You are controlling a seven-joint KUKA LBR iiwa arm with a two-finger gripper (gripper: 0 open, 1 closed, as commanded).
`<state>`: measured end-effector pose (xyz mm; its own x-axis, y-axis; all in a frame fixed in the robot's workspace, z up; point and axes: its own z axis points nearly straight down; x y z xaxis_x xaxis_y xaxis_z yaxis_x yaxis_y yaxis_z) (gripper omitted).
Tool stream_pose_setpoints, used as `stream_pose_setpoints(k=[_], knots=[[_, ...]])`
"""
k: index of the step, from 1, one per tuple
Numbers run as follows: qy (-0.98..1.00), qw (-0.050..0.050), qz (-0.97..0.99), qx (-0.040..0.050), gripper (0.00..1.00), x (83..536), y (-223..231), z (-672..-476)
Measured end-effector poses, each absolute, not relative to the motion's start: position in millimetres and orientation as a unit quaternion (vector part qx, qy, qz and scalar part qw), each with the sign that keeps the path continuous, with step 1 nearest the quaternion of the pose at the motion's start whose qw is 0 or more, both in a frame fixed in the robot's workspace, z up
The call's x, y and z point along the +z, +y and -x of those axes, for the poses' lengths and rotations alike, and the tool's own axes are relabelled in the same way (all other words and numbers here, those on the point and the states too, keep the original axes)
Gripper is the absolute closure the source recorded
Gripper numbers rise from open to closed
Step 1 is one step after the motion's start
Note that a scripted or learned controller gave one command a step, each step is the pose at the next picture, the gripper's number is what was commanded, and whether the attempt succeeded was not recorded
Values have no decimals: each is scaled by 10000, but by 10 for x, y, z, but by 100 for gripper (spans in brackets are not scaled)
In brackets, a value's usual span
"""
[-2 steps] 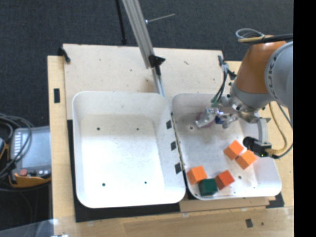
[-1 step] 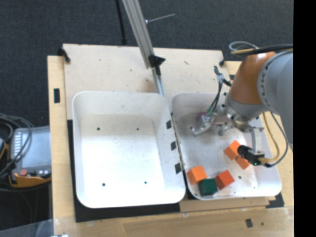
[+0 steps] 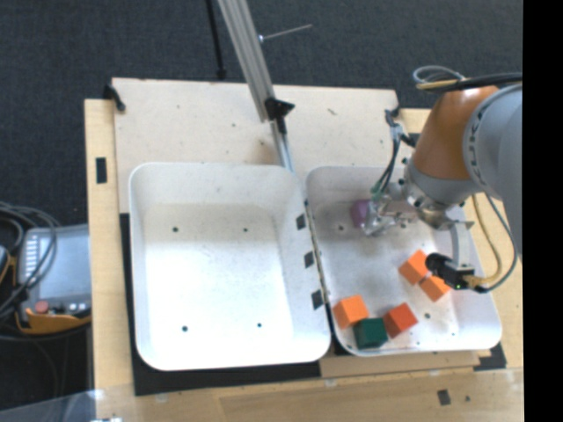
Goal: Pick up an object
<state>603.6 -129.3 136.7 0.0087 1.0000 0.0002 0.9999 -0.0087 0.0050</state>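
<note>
- Reaching into the right bin (image 3: 479, 337), the gripper (image 3: 380, 221) sits low, just beside a small purple object (image 3: 361, 211) at the bin's far left part.
- Cannot tell whether it's spread, closed or pinching anything; purple object looks touching or nearly so.
- Judgement: centre over purple object before closing, lift straight, avoid bin wall.
- Other candidates: orange blocks (image 3: 413, 268) right, orange block (image 3: 352, 309) and green block (image 3: 370, 332) near edge.
- Left bin (image 3: 149, 183) on worktop (image 3: 176, 112).
- No readable writing or labels.

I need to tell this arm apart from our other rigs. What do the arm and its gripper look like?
The arm is smooth rounded grey with a broad orange band above the wrist. Thin pale cables loop off it. The gripper is small, metallic grey.
</note>
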Motion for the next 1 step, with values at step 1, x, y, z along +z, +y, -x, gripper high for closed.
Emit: stream_pose_setpoints(k=[1], knots=[[7061,27,-7081,17,100,1875,-1396,-6029]])
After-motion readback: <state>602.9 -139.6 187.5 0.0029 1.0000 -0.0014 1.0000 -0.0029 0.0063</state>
